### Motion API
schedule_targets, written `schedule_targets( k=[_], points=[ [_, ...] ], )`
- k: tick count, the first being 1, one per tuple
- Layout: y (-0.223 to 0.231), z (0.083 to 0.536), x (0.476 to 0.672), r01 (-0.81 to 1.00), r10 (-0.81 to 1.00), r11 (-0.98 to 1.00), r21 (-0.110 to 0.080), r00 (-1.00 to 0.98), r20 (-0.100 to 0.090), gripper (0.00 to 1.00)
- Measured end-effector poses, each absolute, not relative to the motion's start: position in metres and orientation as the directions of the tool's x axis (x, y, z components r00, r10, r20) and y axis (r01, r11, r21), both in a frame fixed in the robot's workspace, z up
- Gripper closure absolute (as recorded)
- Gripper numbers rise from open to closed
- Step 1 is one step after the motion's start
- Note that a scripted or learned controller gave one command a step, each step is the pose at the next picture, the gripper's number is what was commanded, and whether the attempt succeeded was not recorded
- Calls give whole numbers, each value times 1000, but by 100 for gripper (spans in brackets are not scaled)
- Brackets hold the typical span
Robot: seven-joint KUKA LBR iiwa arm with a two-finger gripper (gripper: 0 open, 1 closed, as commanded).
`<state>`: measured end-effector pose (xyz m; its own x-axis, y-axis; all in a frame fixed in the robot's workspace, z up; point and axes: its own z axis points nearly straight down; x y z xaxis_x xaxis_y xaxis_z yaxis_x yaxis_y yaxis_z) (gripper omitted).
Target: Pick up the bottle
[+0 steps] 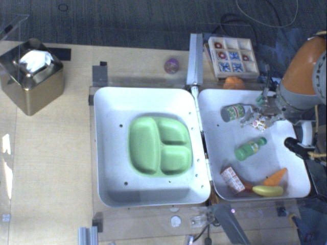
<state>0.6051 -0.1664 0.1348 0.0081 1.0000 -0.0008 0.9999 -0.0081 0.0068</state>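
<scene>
The green bottle [250, 148] lay on its side near the middle of the right bin [214, 137], cap end tilted toward the upper right of the frame, nothing touching it. Up and to the left of it sat a small jar [233, 112] with a green label, also tipped over. Between that jar and the arm there was a small patterned object [259, 122], too blurred to name. Down at the lower edge of the bin, a red-and-white carton [232, 179] lay at a slant, a yellow banana [267, 190] beside it, and an orange carrot [276, 176] just above the banana.

The gripper [266, 106] hung over the upper right part of that bin, near the patterned object and well apart from the bottle; from this angle I could not tell whether it was parted or closed. Behind it rose the arm [306, 70], orange band at the right edge.

Across the divider, the left bin [110, 137] held a green divided tray [159, 144]. Above the bins lay a tic-tac-toe board [232, 56], an orange ball [234, 82] and a small purple ball [171, 65]. A gold box [31, 83] stood at upper left.
</scene>
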Motion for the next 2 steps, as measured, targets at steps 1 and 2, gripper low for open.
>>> schedule_targets(
  k=[1, 2],
  points=[
    [-102, 127, 647, 998, 998, 60, 7, -60, 0, 0],
    [-102, 127, 647, 998, 998, 60, 7, -60, 0, 0]
  ],
)
